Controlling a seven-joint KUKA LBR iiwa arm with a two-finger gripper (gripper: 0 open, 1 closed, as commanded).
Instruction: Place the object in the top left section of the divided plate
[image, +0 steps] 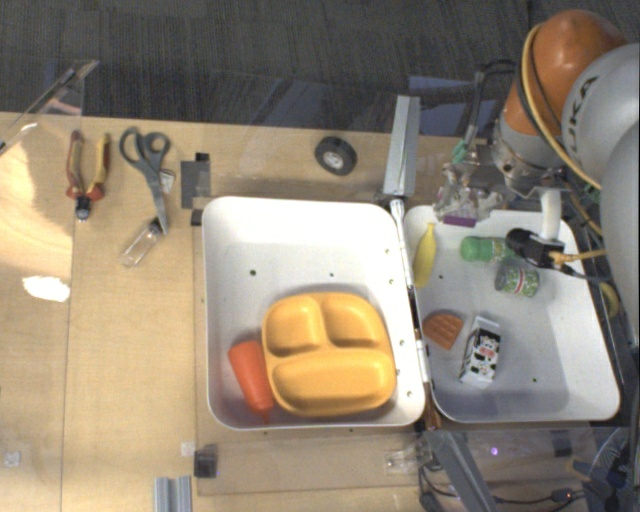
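Hand (468, 195) over right bin's (590, 330) far-left corner above purple object (460, 219), grip state not discernible; yellow divided plate (327, 352) in left bin (300, 225)

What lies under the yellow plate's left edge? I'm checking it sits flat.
An orange carrot-like object sticks out beside and partly beneath the divided plate. Its covered end is hidden.

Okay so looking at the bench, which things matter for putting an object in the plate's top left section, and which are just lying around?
Job:
- divided plate, yellow, left bin
- gripper, above the right bin's far corner
- right bin pieces, target unclear: banana, green bottle, can, brown piece, small carton

Lying about:
- scissors
- pliers
- tape roll
- orange piece beside the plate
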